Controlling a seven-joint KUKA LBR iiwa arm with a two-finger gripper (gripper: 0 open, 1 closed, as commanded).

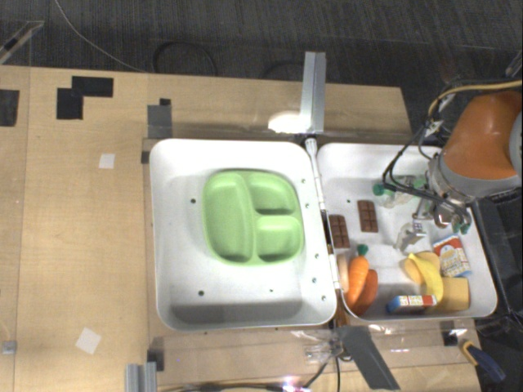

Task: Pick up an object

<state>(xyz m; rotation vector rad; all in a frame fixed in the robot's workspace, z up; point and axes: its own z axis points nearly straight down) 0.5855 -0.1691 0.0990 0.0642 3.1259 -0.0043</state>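
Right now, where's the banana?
The banana lies in the right bin, toward its near right corner, beside the yellow block and just below the gripper.

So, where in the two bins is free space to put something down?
Left bin: a bare white border surrounds the green tray, widest at its near edge. Right bin: bare at the far-left corner, above the chocolate bars. Its near half is crowded with carrot, banana and boxes.

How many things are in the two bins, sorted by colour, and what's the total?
Green: 1, the divided plate in the left bin
Brown: 2, chocolate bars
Orange: 2, carrots
Yellow: 2, banana and yellow block
Red and white: 1, small carton
Blue, white and red: 1, tube
Total: 9, all but the plate in the right bin
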